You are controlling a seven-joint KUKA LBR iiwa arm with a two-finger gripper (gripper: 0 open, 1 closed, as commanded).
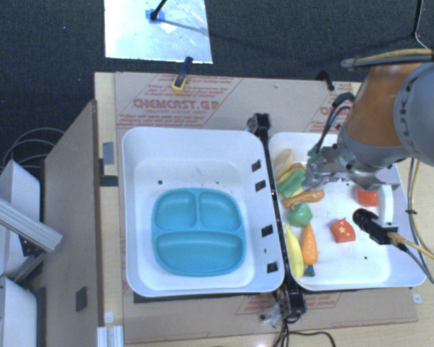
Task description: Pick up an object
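the grey arm with its orange band [390, 114] reached in from the right and hung over the right-hand shallow white plastic bin [347, 270], which held the toy food; the left-hand white bin [141, 165] held a sectioned turquoise plastic plate [199, 231]. the two-finger gripper [317, 173] sat low at the crowded left side of the right bin, just beside a green pepper-like piece [291, 182] and an orange elongated piece [311, 195]. how far the jaws stood apart could not be told, and nothing was visibly between them. lower lay a yellow banana shape [294, 250], an orange carrot [309, 244], a small round green piece [299, 213] and a small red block [342, 230]. risk, as a judgement: with the pieces packed and touching, a closing grip might catch two, or pinch an edge and let the piece slip out.
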